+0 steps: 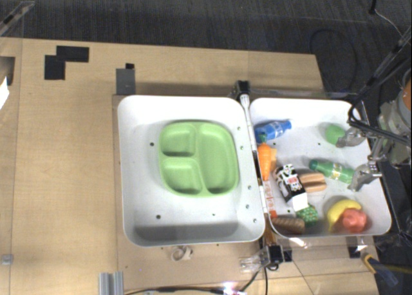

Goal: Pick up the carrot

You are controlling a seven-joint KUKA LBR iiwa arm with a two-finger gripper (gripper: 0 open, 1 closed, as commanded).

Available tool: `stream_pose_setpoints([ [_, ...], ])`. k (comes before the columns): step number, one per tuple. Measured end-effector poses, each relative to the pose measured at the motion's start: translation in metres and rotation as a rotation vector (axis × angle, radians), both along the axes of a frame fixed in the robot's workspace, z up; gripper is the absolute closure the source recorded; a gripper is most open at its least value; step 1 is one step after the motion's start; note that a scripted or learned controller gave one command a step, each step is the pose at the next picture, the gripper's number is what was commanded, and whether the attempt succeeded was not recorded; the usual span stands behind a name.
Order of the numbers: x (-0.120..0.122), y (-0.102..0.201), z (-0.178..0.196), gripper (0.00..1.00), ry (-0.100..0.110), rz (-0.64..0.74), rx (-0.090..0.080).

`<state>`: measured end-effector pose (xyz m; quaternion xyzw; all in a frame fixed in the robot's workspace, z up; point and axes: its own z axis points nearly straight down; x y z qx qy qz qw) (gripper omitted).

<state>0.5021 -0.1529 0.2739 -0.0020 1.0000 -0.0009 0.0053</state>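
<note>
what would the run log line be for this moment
gripper: open, over right bin's right edge | carrot: by left wall, untouched | green tray: left bin

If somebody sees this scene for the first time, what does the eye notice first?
First, the green plate with three compartments, lying in the middle of the left bin. Next, the heap of small toys in the right bin, where the carrot lies by the left wall. The hand hangs over that bin's right side.
</note>
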Motion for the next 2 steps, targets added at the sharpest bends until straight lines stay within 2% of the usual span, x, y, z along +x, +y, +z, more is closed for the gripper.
stream_pose_setpoints([
  [1,-0.011,0.066,-0.069,0.0,0.002,0.16,0.002],
  [2,0.05,0.077,0.001,0.0,-0.006,-0.136,0.002],
])
